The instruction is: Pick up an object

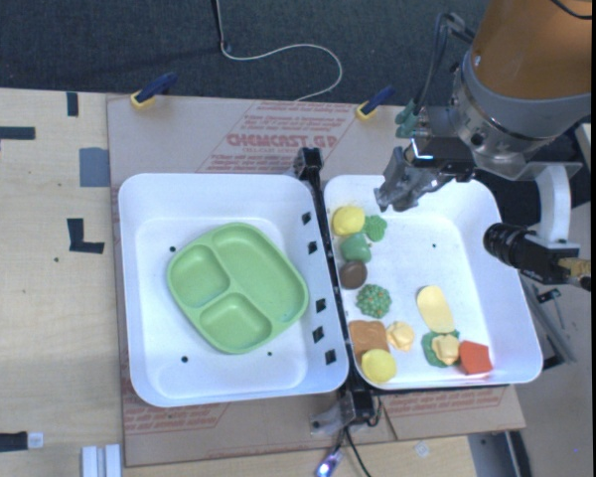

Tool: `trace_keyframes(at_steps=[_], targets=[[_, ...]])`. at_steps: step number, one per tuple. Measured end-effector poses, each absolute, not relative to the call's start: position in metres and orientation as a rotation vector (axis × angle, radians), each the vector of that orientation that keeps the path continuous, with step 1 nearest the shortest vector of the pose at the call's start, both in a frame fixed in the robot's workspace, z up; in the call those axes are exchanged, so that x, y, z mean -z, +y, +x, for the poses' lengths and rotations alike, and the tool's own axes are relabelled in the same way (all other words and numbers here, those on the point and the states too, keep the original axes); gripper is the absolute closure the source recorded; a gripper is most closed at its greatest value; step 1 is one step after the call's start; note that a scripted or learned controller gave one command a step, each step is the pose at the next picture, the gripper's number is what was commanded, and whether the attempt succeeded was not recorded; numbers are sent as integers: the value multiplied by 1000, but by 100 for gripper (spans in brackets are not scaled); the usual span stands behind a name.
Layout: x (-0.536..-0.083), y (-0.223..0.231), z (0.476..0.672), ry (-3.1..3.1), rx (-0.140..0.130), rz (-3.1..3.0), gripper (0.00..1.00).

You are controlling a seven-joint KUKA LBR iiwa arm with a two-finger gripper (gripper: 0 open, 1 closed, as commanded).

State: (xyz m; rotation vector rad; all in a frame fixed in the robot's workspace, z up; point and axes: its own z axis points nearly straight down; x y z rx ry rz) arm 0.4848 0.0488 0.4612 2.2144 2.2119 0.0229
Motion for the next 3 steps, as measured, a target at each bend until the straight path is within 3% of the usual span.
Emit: trace_keyframes(at_steps=[1,3], targets=[[-512,70,484,2222,-7,2216,100],[-528,70,484,2224,4,2218,100]])
